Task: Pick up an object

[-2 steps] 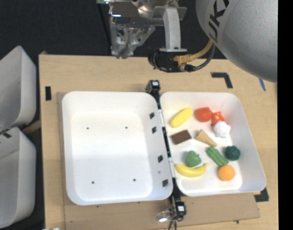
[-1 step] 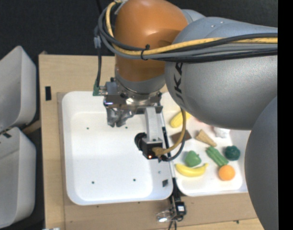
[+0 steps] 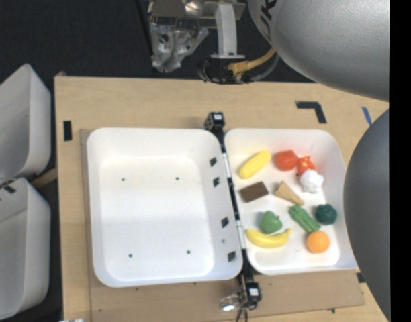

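The right bin point(image 3: 330, 146) holds several toy foods: a yellow corn-like piece point(image 3: 254, 164), a red tomato point(image 3: 285, 159), a red and white piece point(image 3: 309, 177), a brown block point(image 3: 253, 191), a tan wedge point(image 3: 288, 194), a green pepper point(image 3: 271, 221), a banana point(image 3: 266, 239), a green cucumber point(image 3: 303, 218), a dark green ball point(image 3: 326, 213) and an orange point(image 3: 318, 242). My gripper point(image 3: 170, 56) hangs high at the top of the view, beyond the bench's far edge and well away from both bins. Nothing shows between its fingers.
The left bin point(image 3: 98, 180) lies beside the right one, joined by black clips along the shared rim point(image 3: 225, 193). White containers point(image 3: 14, 133) stand off the bench's left side. The grey arm point(image 3: 326, 25) crosses the upper right.
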Motion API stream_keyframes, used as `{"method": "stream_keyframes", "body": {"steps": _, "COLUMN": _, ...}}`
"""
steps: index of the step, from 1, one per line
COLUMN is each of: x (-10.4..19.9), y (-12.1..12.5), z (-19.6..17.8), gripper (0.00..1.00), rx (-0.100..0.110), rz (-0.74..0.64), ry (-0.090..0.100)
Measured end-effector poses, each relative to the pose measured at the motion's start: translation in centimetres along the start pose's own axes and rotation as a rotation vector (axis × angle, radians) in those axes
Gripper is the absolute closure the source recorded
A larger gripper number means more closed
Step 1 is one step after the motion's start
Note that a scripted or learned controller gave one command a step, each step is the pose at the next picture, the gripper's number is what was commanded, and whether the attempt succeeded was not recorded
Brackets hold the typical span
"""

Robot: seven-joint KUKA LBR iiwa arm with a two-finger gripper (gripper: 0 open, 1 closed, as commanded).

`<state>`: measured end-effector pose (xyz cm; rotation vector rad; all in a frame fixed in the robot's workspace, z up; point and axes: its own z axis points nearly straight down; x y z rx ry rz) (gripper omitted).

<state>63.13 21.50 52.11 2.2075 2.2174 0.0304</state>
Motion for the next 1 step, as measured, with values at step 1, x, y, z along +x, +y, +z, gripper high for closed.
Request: {"method": "stream_keyframes", "body": {"steps": 1, "x": -1.48, "y": -9.63, "z": 15.29, "gripper": 1.00, "rx": 0.041, "rz": 0.003, "ry": -0.011}}
